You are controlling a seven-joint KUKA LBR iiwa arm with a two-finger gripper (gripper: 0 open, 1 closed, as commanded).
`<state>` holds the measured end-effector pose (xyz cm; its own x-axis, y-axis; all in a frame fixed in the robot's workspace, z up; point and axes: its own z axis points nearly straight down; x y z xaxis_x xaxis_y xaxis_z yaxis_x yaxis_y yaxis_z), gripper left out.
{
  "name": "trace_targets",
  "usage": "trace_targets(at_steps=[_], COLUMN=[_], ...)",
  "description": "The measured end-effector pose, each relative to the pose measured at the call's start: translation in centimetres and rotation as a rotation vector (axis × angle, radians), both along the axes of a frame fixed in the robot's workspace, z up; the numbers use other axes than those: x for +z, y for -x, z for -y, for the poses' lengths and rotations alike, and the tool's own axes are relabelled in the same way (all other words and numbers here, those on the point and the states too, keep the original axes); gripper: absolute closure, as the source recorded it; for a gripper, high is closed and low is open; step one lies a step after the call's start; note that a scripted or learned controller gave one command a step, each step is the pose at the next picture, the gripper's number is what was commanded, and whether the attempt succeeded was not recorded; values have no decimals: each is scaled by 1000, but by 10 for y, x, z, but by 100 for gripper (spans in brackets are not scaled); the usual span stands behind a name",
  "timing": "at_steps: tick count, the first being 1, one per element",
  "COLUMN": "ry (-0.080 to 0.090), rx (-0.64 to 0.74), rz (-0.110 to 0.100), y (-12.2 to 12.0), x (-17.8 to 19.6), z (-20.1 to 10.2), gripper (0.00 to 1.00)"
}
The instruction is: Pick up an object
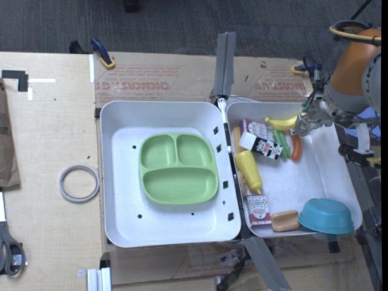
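Over at the upper right of the frame, in the right bin (339, 162): gripper (304, 123) down low at the far end, right against the right tip of the yellow banana (280, 123). Open or closed? Cannot tell from up here, and cannot tell whether the banana is actually grasped. Grey arm (354, 86) slanting in from the right edge, orange band up high, wrist tipped down and leftward toward the bin's upper corner.

Just below the banana, near the gripper: an orange-red carrot (296, 149), a green item (277, 139) and a white box with black print (260, 145). Further down the bin's left side, a yellow bottle (248, 170) lying tilted, then a small carton (257, 208). Along the lower edge, a bread roll (285, 220) touching a blue bowl (326, 216), well apart from the gripper.

In the left bin (115, 162), a green divided plate (179, 168), centred. Out on the bench at left, a ring of tape (79, 182).
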<state>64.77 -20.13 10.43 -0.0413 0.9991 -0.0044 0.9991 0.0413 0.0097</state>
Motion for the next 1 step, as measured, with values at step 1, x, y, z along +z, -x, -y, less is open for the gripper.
trace_targets(at_steps=[1], ry=[-4], rx=[-287], rz=[-15], y=[6], x=[90], z=[-27], gripper=[100])
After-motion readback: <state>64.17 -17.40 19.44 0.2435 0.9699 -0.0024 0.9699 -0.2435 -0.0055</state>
